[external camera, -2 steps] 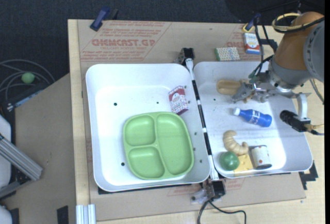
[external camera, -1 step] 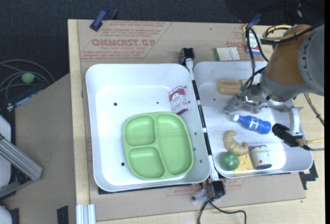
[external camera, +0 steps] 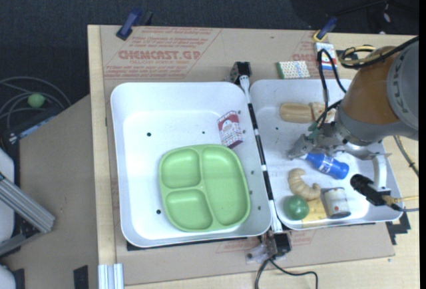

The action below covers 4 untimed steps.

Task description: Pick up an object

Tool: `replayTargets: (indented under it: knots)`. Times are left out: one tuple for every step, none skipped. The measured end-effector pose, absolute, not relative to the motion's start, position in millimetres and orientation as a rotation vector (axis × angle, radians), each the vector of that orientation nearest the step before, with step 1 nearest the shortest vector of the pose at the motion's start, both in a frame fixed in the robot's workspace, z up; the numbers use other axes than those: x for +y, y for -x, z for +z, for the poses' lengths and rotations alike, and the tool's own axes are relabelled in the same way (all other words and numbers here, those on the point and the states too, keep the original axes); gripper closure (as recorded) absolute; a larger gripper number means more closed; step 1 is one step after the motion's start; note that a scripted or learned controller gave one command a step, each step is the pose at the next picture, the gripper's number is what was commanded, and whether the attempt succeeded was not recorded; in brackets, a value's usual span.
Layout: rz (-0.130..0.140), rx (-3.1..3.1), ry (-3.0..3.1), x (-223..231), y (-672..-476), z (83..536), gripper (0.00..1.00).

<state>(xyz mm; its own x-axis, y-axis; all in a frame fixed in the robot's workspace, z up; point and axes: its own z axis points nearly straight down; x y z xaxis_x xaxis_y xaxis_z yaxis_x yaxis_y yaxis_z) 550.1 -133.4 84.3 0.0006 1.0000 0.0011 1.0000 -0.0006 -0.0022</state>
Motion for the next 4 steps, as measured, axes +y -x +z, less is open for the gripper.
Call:
replayTargets:
  knots:
    - [0.001,-2.219,2.221,-125.9,-526.0,84.3,0.00]
    - [-0.001,-2.219,2.223,-125.8,-526.7,94.3,1.00]
    - [-0.005,-2.225,2.219,-42.8,-529.0,185.4,1.00]
    - [-0.002,-2.223,2.220,10.4,-537.6,243.8,1.00]
